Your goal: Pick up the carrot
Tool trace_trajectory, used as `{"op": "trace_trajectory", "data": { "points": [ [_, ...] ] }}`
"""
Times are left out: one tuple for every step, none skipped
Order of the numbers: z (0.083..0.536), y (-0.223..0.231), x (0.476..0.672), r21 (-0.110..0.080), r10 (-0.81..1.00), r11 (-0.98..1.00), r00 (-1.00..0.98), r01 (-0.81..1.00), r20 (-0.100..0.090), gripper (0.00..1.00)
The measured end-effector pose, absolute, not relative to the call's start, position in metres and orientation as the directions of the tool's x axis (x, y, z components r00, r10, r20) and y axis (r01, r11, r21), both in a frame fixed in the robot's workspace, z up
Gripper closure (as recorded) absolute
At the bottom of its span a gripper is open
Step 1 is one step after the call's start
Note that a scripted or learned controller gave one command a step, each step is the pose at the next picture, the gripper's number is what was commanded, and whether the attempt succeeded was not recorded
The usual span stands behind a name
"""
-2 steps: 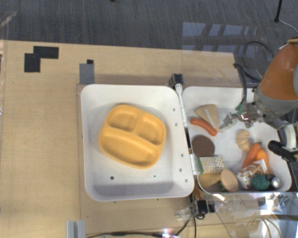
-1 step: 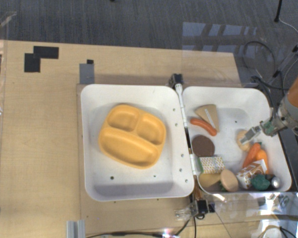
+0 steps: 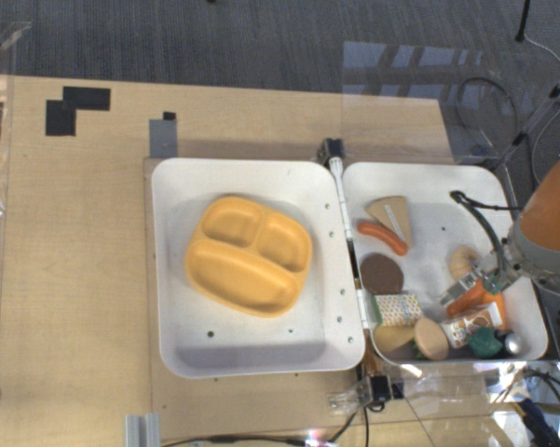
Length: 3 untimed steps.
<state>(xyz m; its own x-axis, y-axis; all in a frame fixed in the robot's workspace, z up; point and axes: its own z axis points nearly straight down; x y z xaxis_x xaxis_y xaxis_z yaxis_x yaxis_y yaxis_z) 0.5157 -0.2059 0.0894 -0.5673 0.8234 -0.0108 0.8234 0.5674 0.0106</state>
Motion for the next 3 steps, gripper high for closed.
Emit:
{"op": "trace_trajectory", "data": {
  "points": [
    [0.103,-0.205,0.52,0.019,0.822,0.569,-0.569,0.822,-0.018,1.0],
    [0.089,-0.138,0.574,0.015,0.905,0.426,-0.425,0.905,-0.007,1.0],
    [0.188,-0.069,0.591,0.014,0.99,0.144,-0.144,0.99,-0.001,1.0]
  ]
}}
